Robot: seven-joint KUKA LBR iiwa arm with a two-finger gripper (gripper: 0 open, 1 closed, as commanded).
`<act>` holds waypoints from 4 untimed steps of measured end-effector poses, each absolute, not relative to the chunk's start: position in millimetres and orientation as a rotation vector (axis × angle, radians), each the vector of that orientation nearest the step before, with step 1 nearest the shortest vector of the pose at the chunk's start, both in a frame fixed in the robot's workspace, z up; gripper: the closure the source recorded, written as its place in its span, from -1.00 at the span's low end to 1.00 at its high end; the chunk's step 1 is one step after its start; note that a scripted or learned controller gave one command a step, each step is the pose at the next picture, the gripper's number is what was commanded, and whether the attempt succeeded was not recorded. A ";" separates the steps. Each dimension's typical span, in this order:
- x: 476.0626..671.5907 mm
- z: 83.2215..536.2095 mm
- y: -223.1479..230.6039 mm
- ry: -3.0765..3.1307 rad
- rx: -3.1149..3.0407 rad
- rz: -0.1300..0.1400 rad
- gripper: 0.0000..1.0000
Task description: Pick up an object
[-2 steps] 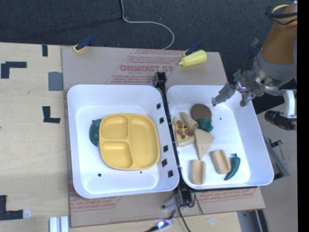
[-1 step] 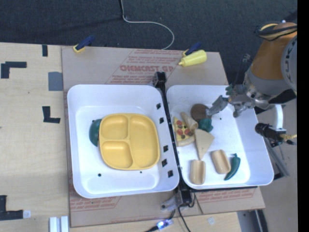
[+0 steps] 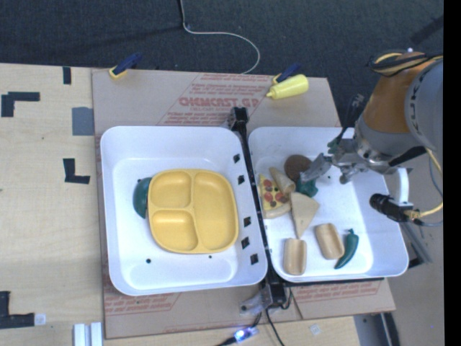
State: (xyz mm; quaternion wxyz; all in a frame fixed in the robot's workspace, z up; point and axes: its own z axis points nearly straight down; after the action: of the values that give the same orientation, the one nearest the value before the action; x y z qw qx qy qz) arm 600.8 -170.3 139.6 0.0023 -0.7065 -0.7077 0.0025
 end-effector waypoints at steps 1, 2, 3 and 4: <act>599.7 85.6 -168.8 -2.222 -2.216 0.006 -1.00; 602.0 100.6 -169.0 -2.226 -2.220 -0.001 1.00; 607.1 143.7 -167.5 -2.225 -2.221 -0.002 1.00; 602.8 203.3 -171.2 -2.226 -2.223 -0.004 1.00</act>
State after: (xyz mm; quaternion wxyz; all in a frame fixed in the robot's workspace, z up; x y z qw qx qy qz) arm 602.8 -171.2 203.3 -0.0023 -0.7067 -0.7075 -0.0011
